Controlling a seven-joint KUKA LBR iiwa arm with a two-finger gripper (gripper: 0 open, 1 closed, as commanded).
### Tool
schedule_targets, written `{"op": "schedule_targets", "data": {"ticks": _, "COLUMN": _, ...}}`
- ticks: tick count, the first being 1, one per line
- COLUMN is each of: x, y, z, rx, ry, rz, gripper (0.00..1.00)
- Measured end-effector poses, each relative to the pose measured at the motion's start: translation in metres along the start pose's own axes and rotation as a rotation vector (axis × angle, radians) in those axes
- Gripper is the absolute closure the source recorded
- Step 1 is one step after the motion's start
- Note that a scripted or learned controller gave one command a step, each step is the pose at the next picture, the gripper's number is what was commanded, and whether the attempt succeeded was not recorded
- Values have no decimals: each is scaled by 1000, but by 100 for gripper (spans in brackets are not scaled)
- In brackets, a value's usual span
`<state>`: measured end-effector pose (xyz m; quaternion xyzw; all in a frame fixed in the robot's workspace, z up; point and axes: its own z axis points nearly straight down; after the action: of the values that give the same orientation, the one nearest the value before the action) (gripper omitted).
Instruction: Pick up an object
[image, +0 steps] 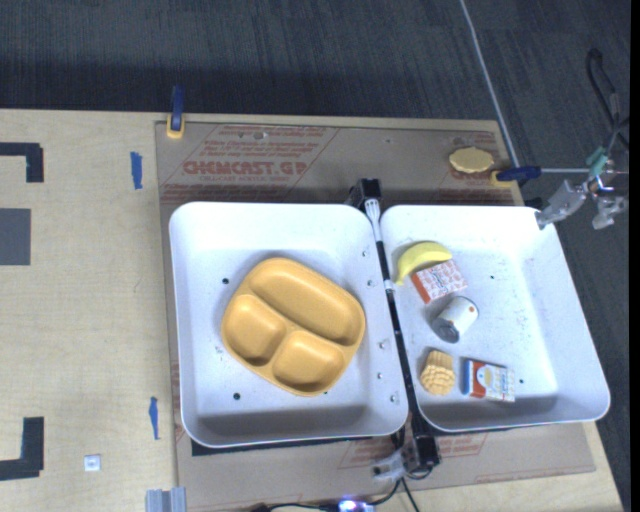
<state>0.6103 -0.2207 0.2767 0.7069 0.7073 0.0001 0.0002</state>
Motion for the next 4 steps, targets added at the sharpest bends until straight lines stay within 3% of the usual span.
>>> {"op": "schedule_targets", "data": {"ticks": 1, "x": 14, "y": -7, "z": 181, "rx": -2, "ry": -1, "rz": -1, "gripper": 0}}
{"op": "schedule_targets", "data": {"ticks": 2, "x": 10, "y": -99, "z": 189, "rx": -3, "ry": 8, "rz": -3, "gripper": 0}}
{"op": "schedule_targets", "data": {"ticks": 3, "x": 62, "y": -130, "z": 191, "rx": -3, "ry": 0, "rz": -1, "gripper": 0}}
{"op": "schedule_targets", "data": {"ticks": 4, "x": 60, "y": -128, "z": 180, "rx": -9, "ry": -3, "rz": 2, "gripper": 100}}
